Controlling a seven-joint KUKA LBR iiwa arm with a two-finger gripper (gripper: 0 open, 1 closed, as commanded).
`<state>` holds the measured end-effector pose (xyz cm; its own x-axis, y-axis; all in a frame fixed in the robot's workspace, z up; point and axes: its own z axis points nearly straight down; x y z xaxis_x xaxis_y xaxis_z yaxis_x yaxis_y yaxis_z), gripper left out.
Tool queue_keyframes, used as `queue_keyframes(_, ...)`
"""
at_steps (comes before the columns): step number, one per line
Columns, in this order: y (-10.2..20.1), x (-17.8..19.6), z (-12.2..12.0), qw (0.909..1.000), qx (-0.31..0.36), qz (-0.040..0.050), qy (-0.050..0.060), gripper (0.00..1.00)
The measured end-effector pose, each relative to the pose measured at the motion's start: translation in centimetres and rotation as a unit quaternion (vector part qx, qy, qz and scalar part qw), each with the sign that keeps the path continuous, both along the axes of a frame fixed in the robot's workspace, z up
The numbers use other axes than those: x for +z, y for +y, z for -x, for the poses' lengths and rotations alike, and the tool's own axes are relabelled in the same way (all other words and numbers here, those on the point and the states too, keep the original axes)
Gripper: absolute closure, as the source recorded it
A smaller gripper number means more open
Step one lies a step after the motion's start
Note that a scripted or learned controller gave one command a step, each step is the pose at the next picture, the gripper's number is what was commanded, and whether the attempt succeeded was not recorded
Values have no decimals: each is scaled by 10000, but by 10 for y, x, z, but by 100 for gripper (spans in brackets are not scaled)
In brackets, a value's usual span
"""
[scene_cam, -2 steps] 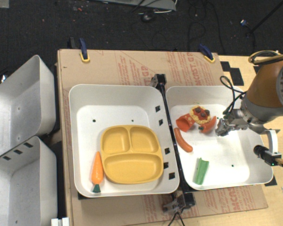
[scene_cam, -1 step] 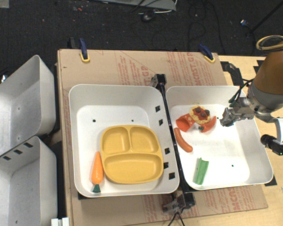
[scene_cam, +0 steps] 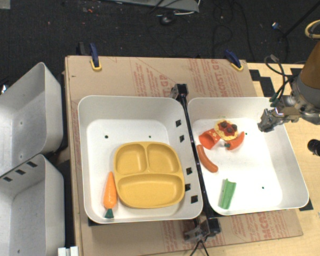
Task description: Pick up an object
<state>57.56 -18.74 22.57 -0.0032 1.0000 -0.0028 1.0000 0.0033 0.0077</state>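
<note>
Hovering gripper (scene_cam: pixel 269 119) over right bin (scene_cam: pixel 288 159) rim, arm cropped, finger state unclear

Single arm (scene_cam: pixel 316 73) entering from right edge, orange band above grey wrist. Gripper (scene_cam: pixel 268 120) low and angled leftward, hovering at upper right rim of right bin (scene_cam: pixel 288 143). Nothing seen held. Finger spacing unclear.
</note>
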Motion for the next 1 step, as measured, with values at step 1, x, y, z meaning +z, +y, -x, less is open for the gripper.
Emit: queue_keyframes(1,0,32,-1,10000,-4,-5,19,100)
